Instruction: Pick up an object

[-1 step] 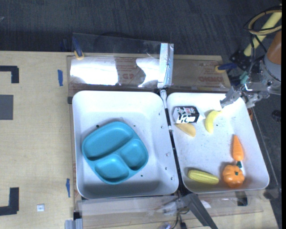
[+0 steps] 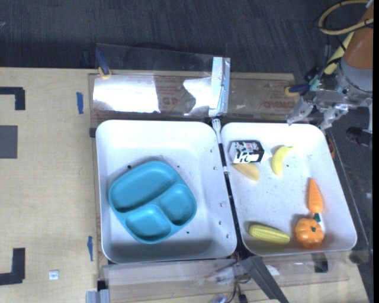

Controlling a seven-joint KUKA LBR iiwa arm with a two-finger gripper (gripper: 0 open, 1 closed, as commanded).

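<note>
Two white bins sit before you: the left bin (image 2: pixel 112 142) holds a blue divided tray (image 2: pixel 152 201); the right bin (image 2: pixel 340 195) holds a banana (image 2: pixel 279 159), carrot (image 2: pixel 314 196), pumpkin (image 2: pixel 309 232), corn cob (image 2: pixel 269 233) and small carton (image 2: pixel 246 151). Your gripper (image 2: pixel 323 112) hovers beyond that bin's far right corner; its grip you cannot tell.

Left bin (image 2: pixel 106 177) holds blue divided tray (image 2: pixel 152 201); right bin (image 2: pixel 340 195) holds banana (image 2: pixel 279 158), carrot (image 2: pixel 314 196), pumpkin (image 2: pixel 309 232) (near corner), corn (image 2: pixel 269 234), black-white carton (image 2: pixel 246 151).

Robot lab: taped wooden bench (image 2: pixel 41 195), white bins (image 2: pixel 112 133), cables (image 2: pixel 340 18).
</note>
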